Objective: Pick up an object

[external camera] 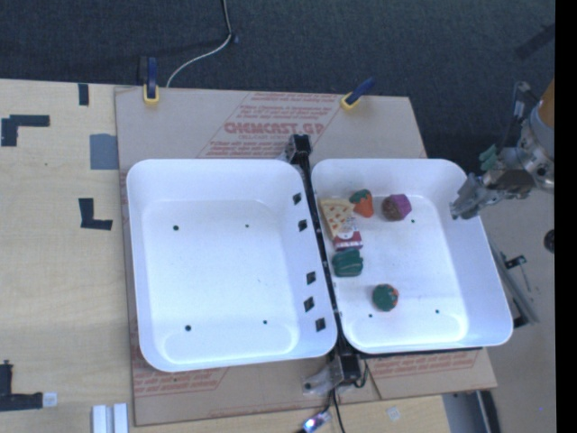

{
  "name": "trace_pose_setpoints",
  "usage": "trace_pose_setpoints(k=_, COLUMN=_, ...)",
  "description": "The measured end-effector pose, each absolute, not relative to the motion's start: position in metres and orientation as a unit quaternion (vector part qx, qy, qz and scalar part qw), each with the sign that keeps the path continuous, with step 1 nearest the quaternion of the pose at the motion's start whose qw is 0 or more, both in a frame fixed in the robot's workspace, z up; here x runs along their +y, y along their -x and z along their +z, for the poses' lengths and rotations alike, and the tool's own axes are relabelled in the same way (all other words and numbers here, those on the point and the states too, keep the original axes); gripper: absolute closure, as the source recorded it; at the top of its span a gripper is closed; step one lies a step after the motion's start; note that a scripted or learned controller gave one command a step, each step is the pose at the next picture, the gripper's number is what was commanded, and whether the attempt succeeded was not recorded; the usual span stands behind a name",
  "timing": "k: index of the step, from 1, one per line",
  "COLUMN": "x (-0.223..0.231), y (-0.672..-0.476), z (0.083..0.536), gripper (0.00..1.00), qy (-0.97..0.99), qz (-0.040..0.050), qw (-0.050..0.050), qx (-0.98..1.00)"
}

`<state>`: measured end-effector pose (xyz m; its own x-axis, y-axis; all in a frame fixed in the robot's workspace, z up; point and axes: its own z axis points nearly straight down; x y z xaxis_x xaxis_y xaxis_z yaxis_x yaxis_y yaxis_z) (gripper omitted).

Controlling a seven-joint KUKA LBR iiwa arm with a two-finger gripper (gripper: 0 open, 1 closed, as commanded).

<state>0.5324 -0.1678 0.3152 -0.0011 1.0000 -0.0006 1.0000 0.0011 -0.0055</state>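
The worktop [54,242] carried a brown cardboard sheet [270,124] on which two shallow white bins stood side by side, touching along a dark centre seam. The left bin [149,188] held nothing that could be made out. In the right bin [469,323] the candidate objects were clustered toward the seam side: a pale yellow wedge [336,213] lay just beside the divider, with a small red-and-white piece [348,238] and a dark green block [347,262] below it, an orange-and-green piece [361,202] and a purple-brown ball [396,207] farther right, and a round green object [385,297] apart from the rest, nearer the front wall. The gripper [469,201] hovered over the right bin's right rim, and whether it was spread or closed could not be told at this resolution. Every object therefore lay to the gripper's left; the ball was nearest, with bare bin floor between them. None showed a marked long axis except the wedge, which ran roughly along the seam. Behind the worktop lay dark carpet [361,25] crossed by a white cable [194,61].
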Motion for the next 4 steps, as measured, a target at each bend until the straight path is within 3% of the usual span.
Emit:
trace_pose_setpoints(k=1, x=-0.228, y=-0.481, z=0.332, gripper=1.0, qy=0.709, qz=0.0018, qw=0.0, qx=-0.705)
trace_pose_setpoints(k=2, x=-0.151, y=-0.519, z=0.397, gripper=1.0, qy=0.704, qz=-0.0018, qw=-0.002, qx=-0.711)
trace_pose_setpoints(k=3, x=-0.22, y=-0.482, z=0.428, gripper=1.0, qy=0.709, qz=0.0013, qw=-0.001, qx=-0.705)
trace_pose_setpoints(k=4, x=-0.166, y=-0.557, z=0.511, gripper=1.0, qy=0.704, qz=-0.0021, qw=-0.004, qx=-0.71)
